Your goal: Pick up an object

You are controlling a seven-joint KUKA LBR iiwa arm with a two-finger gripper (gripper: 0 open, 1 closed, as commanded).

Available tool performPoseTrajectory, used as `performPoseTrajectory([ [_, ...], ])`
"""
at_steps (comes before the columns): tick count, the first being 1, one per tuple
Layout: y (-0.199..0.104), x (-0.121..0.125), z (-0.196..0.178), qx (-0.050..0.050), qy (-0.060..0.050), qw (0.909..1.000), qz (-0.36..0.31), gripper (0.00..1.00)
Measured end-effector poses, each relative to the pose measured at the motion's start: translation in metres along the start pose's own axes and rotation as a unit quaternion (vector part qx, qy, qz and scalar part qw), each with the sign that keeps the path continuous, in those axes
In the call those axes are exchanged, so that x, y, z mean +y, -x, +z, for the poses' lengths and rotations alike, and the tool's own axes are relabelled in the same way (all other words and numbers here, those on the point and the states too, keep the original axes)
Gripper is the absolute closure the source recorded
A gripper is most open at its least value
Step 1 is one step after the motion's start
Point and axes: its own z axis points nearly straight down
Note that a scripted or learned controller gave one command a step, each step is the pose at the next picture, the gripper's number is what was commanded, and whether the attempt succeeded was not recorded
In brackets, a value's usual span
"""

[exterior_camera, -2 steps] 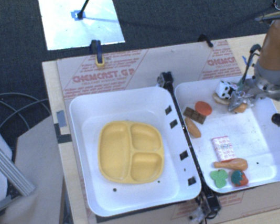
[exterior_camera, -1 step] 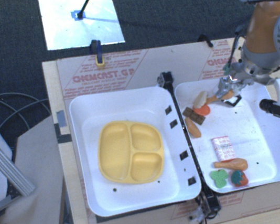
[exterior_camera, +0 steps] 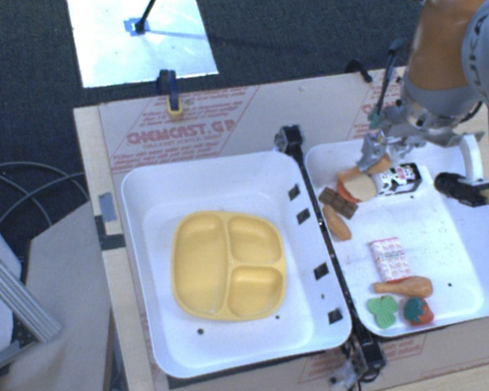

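Camera view: gripper (exterior_camera: 375, 155), finger state unclear, over round tan-and-red bread slice (exterior_camera: 357, 187) upper right. One yellow compartment tray (exterior_camera: 228, 264), two white bins (exterior_camera: 222, 173).

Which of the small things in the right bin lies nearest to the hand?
The round tan and red piece, at the bin's far left. The hand hangs just above it; the carrot and green piece lie at the near edge.
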Motion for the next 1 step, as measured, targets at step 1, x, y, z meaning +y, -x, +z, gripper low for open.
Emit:
performPoseTrajectory([
  [1,-0.0620,-0.0150,-0.0202,0.001,0.000,1.0000,-0.001,1.00],
])
